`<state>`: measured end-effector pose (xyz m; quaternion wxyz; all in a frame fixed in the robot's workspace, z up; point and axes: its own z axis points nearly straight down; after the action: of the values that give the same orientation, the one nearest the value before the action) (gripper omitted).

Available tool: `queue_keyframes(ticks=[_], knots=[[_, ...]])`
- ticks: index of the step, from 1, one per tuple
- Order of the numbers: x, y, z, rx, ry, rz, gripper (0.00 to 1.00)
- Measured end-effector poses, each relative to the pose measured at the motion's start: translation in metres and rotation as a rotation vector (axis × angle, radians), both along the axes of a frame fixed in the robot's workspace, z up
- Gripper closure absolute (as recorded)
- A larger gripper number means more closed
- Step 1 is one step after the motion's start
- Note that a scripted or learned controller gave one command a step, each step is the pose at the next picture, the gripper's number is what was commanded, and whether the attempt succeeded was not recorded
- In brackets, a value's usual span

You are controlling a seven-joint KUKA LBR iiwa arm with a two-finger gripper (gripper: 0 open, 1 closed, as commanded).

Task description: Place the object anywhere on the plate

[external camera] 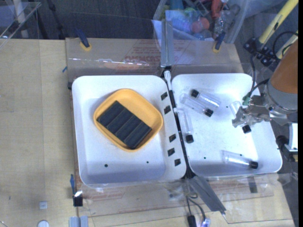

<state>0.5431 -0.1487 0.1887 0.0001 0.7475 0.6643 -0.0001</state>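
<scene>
Gripper (pixel 242 118): we cannot tell its state; it hangs low over the right bin (pixel 265 162), beside a small dark-capped piece.
Tubes: clear tubes lie loose there, two near (pixel 202 100), one at the front (pixel 239 160), none lifted.
Plate (pixel 128 118): yellow, dark ridged insert, in the left bin (pixel 85 164), well apart; we judge nothing delivered yet.

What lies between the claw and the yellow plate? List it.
In the camera view: from the claw, clear tubes on the right bin's floor, then the divider, then the yellow plate.
</scene>
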Motion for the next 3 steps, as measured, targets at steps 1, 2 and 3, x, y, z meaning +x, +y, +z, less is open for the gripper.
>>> queue_keyframes(ticks=[1, 2, 3], knots=[[0.054, 0.035, 0.033, -0.001, -0.001, 0.169, 1.00], [0.073, 0.074, 0.009, 0.001, 0.002, 0.256, 1.00], [0.106, 0.126, 0.049, 0.000, -0.001, 0.304, 1.00]])
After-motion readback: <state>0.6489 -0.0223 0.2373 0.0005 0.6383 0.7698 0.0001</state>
